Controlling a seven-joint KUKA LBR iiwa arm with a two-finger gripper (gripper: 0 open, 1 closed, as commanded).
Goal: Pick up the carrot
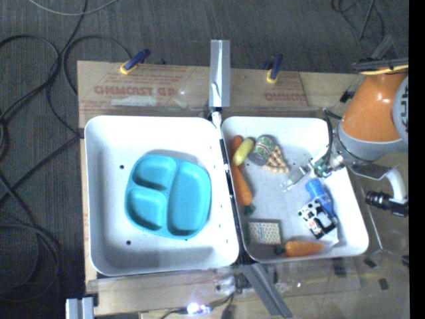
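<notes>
White bins: two are sitting side by side on the bench; the left bin [99, 198] is holding a dish, the right bin [352, 241] is holding all the loose goods.
Grey arm [375, 115]: I am reaching in over the right bin's far right corner, since that is my side.
Blue plate [170, 195]: it is lying flat mid-bin, well apart from my work.
Long carrot [240, 178]: it is lying along the right bin's left wall, a yellow piece [242, 151] touching its far end; I am judging the wall is crowding a grasp.
Short carrot [302, 248]: it is lying at the near rim, beside a patterned card [264, 231], with more room around it.
Blue bottle [317, 191]: it is lying just beside my pincer.
Pincer [300, 175]: I am hovering between the bottle and a pizza slice [273, 158], apart from both carrots; whether it is spread or closed I cannot tell, and nothing is showing in it.
</notes>
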